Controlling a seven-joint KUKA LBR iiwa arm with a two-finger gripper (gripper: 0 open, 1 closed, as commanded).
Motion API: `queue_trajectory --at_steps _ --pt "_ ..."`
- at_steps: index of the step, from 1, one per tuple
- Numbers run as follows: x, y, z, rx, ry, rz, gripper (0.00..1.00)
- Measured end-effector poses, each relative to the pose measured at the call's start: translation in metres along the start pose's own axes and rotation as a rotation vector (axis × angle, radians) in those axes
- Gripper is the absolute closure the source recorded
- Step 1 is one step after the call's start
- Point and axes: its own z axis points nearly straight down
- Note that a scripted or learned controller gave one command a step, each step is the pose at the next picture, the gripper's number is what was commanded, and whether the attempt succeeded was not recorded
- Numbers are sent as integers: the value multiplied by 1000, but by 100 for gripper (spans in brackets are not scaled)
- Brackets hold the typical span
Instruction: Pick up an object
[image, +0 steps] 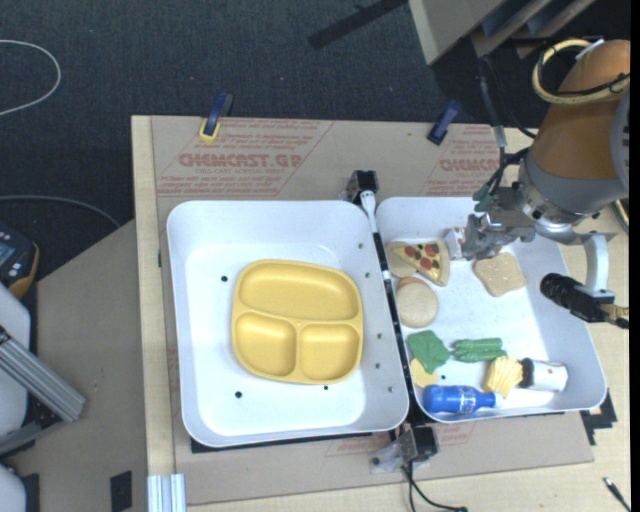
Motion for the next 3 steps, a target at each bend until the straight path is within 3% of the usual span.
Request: queue_trajectory --at_steps 2,3 --pt "112 51 8 0 1 0 100" --pt "138 63 16 2 0 3 100"
